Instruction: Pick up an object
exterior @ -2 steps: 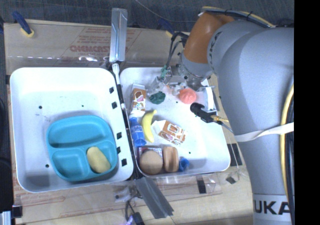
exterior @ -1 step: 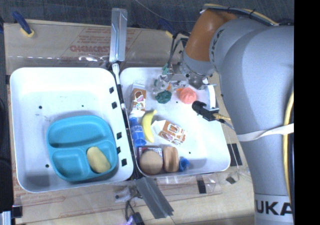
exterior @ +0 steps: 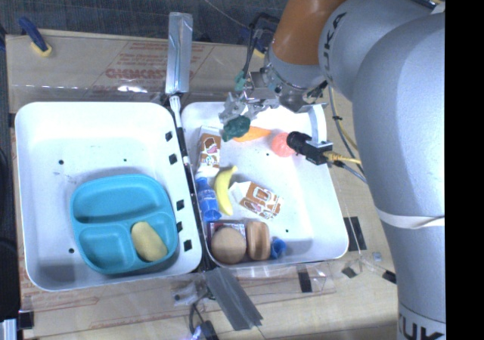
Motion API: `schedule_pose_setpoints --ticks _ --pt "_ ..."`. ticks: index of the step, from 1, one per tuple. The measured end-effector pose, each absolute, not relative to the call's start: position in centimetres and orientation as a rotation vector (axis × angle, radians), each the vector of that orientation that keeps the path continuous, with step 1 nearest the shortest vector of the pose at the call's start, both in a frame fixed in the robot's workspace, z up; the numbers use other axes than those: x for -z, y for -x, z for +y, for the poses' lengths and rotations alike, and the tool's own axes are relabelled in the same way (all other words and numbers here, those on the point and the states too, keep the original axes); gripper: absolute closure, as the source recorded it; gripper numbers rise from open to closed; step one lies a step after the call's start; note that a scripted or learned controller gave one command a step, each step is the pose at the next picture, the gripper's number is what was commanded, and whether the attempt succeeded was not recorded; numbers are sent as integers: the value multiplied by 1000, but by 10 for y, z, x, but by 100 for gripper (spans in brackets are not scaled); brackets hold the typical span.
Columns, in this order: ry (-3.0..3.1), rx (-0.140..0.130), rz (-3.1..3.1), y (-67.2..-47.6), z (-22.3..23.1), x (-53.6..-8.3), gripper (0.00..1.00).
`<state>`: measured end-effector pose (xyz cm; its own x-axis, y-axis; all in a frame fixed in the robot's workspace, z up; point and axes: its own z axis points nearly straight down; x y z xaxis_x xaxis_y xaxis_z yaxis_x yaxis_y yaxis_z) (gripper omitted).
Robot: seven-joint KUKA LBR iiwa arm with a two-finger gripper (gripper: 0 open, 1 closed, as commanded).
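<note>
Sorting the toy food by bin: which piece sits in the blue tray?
The yellow potato-like piece, lying in the lower right compartment of the blue tray in the left bin. The other food items lie in the right bin.

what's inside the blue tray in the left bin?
One yellowish potato lies in the lower right compartment of the blue tray. The other compartments show bare blue plastic. Whatever is under the potato is covered.

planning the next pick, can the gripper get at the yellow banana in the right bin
Probably yes: the yellow banana lies uncovered, nothing on top of it, though packets crowd its sides. The gripper hangs just above it in the view.
</note>
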<state>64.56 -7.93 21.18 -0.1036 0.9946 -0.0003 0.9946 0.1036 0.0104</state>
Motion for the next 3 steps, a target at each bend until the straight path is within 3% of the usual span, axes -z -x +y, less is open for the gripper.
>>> schedule_pose_setpoints --ticks 1,2,3 --pt "-2209 5 2240 -617 -68 -192 100" --pt "-1949 4 2469 -607 -53 -207 100" --pt "-2111 1 2327 -612 -25 -242 100"
